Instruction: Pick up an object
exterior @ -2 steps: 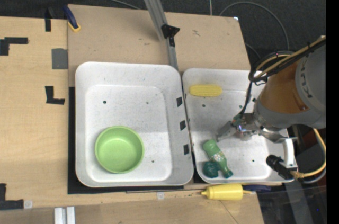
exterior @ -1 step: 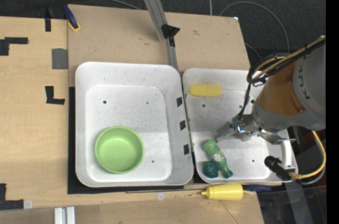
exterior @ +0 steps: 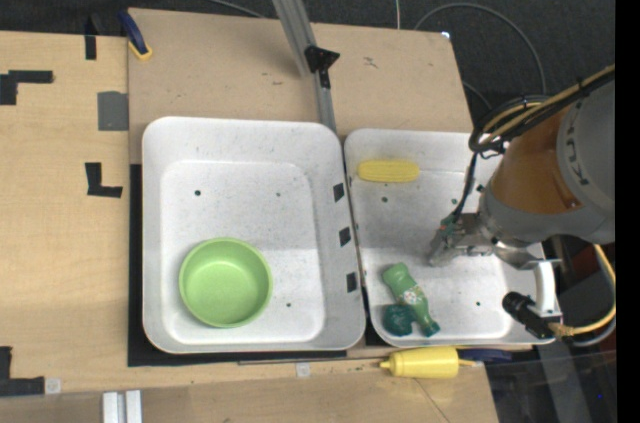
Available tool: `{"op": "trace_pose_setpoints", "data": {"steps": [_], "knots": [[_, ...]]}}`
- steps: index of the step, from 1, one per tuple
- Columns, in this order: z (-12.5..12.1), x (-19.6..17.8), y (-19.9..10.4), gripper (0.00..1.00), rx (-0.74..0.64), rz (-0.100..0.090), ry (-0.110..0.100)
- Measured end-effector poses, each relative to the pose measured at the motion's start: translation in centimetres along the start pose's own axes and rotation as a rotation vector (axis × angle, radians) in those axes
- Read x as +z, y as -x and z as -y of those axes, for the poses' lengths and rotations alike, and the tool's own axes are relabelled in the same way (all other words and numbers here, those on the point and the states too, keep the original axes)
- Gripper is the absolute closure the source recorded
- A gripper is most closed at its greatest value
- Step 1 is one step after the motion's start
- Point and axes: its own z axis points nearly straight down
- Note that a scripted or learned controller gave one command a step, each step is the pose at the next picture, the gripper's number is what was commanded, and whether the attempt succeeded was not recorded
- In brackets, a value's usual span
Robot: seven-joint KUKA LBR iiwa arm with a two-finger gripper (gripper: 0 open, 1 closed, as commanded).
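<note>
Two white bins sit on the wooden bench. Right bin [exterior: 420, 146]: yellow corn [exterior: 388, 172] at its far edge, green bottle [exterior: 411, 299] near its front. Green bowl [exterior: 225, 281] sits left of it. Gripper [exterior: 443, 246] hovers low over that bin's floor, right of the bottle, holding nothing.

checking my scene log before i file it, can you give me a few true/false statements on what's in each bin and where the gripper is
1. The green bowl sits in the left bin. True.
2. The corn cob lies in the left bin. False: it lies in the right bin, near its far edge.
3. The gripper is over the right bin. True.
4. The green bottle is held between the gripper's fingers. False: it lies on the bin floor, apart from the gripper.
5. A yellow object lies on the bench just outside the right bin's near edge. True.
</note>
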Motion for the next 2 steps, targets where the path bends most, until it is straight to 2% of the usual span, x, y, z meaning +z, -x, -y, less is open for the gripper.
{"op": "trace_pose_setpoints", "data": {"steps": [2], "knots": [[-0.4, -8.7, -0.8, 1.0, 0.0, 0.002, 0.006]]}}
